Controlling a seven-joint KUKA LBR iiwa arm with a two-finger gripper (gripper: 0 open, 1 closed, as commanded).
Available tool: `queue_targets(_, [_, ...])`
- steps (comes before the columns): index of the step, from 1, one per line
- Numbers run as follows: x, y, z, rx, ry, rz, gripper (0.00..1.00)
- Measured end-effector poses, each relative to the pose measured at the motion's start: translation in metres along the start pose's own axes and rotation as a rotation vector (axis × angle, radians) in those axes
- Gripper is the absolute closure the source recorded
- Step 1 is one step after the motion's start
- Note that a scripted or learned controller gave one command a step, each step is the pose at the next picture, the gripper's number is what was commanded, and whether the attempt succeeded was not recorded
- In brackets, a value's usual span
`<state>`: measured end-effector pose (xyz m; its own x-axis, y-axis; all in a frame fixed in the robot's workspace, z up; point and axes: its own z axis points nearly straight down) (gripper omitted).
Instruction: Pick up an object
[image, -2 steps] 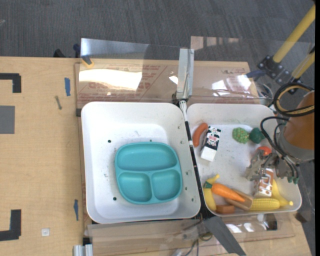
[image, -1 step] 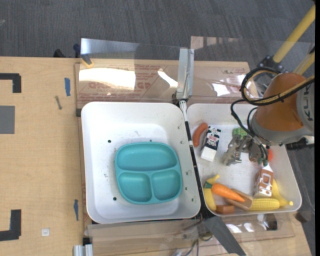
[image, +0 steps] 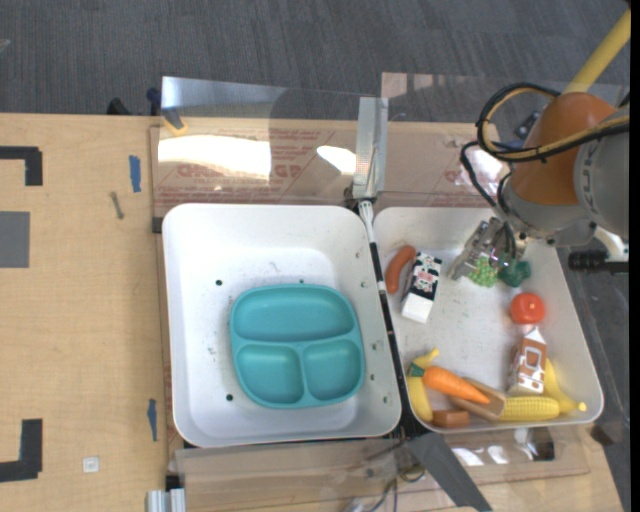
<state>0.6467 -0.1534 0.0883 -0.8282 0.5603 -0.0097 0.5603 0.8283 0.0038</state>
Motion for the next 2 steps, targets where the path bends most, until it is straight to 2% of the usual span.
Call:
queue_targets(1, [0.027,0.065,-0.104,-0.006,-0.005,0.056,1.00])
queue_targets(2, [0.065,0.111,-0.173,-0.006,-0.003,0.029,1.00])
